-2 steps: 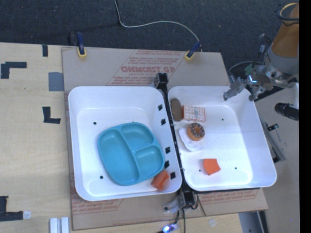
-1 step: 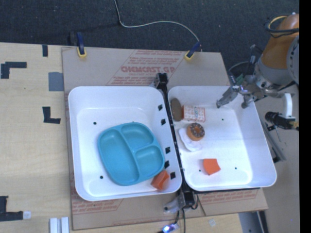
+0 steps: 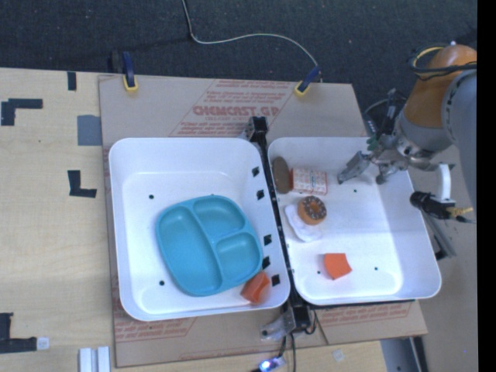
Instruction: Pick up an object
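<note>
The arm's gripper [image 3: 370,169], jaws spread wide and holding nothing, hangs over the right bin [image 3: 403,231] at two o'clock from the orange block [image 3: 336,266].

Orange block [image 3: 336,266] flat in right bin, near front; round donut-like piece [image 3: 312,208] mid-bin.

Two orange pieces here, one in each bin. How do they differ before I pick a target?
The orange block in the right bin lies in open floor, touching nothing; the orange piece in the left bin sits wedged in the bin's near right corner beside the blue divided plate. The right one shows a flat, squarish top; the left one looks more rounded and slightly redder. Both are small, orange, and lie near the bins' front edges.
</note>
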Action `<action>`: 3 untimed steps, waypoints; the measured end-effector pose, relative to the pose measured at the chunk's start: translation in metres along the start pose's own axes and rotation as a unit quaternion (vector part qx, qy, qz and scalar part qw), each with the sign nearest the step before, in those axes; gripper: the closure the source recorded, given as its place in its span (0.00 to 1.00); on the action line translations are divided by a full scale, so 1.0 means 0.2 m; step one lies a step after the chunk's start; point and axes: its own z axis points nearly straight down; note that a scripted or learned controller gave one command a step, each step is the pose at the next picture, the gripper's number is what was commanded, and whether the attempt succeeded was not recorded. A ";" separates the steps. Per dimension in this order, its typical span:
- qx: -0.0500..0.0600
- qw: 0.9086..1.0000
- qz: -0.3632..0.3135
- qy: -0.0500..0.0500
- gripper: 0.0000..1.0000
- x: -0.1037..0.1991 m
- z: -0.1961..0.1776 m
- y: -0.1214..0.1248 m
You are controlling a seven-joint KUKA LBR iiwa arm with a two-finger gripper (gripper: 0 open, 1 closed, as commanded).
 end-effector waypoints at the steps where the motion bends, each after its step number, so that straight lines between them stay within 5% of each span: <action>1: -0.002 1.000 -0.001 -0.001 1.00 0.00 -0.07 0.01; 3: -0.005 1.000 0.000 -0.001 1.00 0.04 -0.63 0.00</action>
